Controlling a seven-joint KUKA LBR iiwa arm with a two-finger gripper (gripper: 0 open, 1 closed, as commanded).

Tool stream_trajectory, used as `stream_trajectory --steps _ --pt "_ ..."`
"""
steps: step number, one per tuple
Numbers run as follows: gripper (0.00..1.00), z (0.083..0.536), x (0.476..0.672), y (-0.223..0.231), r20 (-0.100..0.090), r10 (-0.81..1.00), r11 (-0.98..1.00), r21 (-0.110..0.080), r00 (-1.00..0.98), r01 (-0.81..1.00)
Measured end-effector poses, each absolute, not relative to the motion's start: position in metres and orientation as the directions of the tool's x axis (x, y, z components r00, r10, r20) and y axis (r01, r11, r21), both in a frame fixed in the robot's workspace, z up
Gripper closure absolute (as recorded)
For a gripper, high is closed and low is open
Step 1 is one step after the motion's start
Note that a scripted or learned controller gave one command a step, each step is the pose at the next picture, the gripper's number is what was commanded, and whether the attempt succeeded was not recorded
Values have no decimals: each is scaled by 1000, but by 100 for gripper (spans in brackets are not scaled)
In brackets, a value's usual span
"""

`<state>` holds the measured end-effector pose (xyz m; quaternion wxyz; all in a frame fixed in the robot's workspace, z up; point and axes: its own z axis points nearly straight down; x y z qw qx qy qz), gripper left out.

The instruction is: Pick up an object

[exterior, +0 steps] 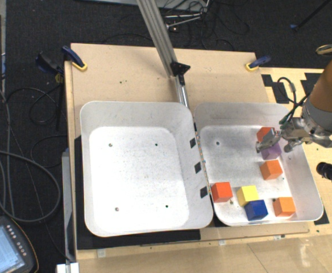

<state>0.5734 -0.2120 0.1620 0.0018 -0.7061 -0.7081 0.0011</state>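
The purple block [273,151] is the likeliest target: it lies in the right bin [234,144], toward that bin's far right side, with the gripper [266,145] directly over it. An orange block [264,133] sits touching or just beside it on the far side, partly hidden by the tool. Whether the fingers are spread or closed cannot be told from this slanted view, and nothing shows clearly between them, so no hold can be claimed.

Other candidates are in the same bin: a second orange block [271,169] just nearer than the purple one, and along the near edge an orange block at the near left corner [221,191], a yellow block [247,195] touching a blue block [256,210], and an orange block toward the near right corner [283,206]. The left bin [98,129] lies beside it.

The step looks like the descent or the closing on the chosen block. The next move calls for fingers straddling one block alone, since the purple and orange neighbours are so close that a pinch could catch both or push one aside, then a straight lift.
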Motion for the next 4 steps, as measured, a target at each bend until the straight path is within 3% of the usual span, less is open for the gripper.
stream_trajectory --steps 1,2,3,4 --pt "0 103 563 -211 1 1000 -1 -6 1 1000" --pt "0 95 563 -210 0 1000 0 -2 0 1000" --pt "100 106 564 -211 -1 1000 0 2 1 1000" --pt "100 158 558 -205 -2 1000 2 6 -2 1000"
